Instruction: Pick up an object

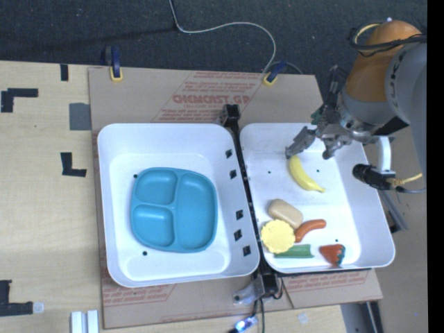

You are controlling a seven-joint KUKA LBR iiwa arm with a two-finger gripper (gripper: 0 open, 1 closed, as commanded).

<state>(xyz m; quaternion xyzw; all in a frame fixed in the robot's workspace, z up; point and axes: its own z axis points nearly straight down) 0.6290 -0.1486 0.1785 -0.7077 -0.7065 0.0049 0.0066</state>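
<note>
From above, the surface (41,186) shows as pale wood with a sheet of brown cardboard (201,96) laid on it, and the two white bins sit on that side by side. The left bin (111,151) takes up the middle of the frame and holds a blue divided plate (173,209), lying flat a little left of the bin's centre.

The right bin (378,234) holds all the small things. A yellow banana (304,174) lies in its upper half, slanting down toward the right. Lower down, near the divider between the bins, a tan bread-like piece (285,212) rests just above a round yellow piece (277,236), the two touching. A red-orange sausage (310,229) lies just to their right, a green piece (295,251) below it, and a red piece (333,254) sits near the bin's lower right corner (too small for me to say what the last two are).

The arm (409,75) comes in at the upper right of the frame, grey with the orange band (371,68) plain to see. Its tool (314,147) hangs over the upper part of the right bin, fingers spread wide with nothing between them; one dark finger (300,143) points down-left, its tip just above the banana's upper end, the other sits to the right.

A white cable (229,26) loops across the dark floor at the top of the frame.
</note>
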